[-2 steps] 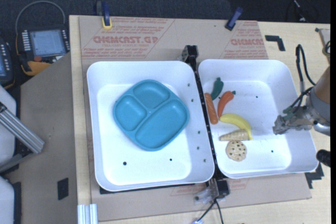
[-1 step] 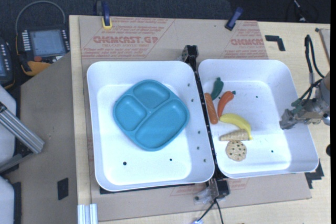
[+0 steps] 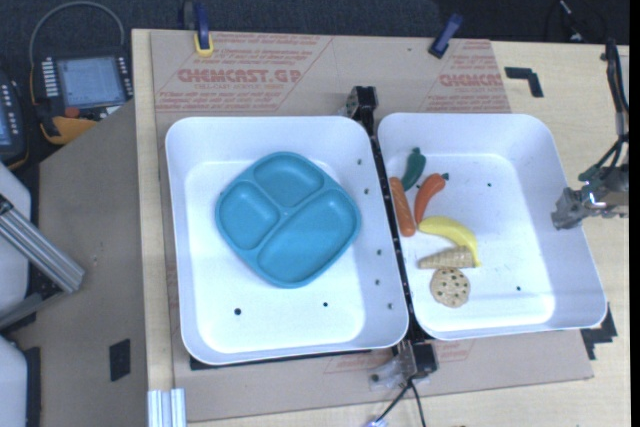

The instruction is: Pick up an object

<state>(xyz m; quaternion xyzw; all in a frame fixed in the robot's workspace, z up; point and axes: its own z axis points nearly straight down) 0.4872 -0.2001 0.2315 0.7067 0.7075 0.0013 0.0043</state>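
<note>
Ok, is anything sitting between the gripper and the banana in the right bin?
Nothing visible. The gripper sits at the right bin's right rim, and the banana lies toward the bin's left side with bare white floor between them. The carrot, hot dog, cone and cookie crowd its far side.

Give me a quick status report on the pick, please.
Gripper at right bin's right rim, holding nothing visible. Toy foods clustered at bin's left: banana, cookie, carrot. Path unobstructed.
</note>
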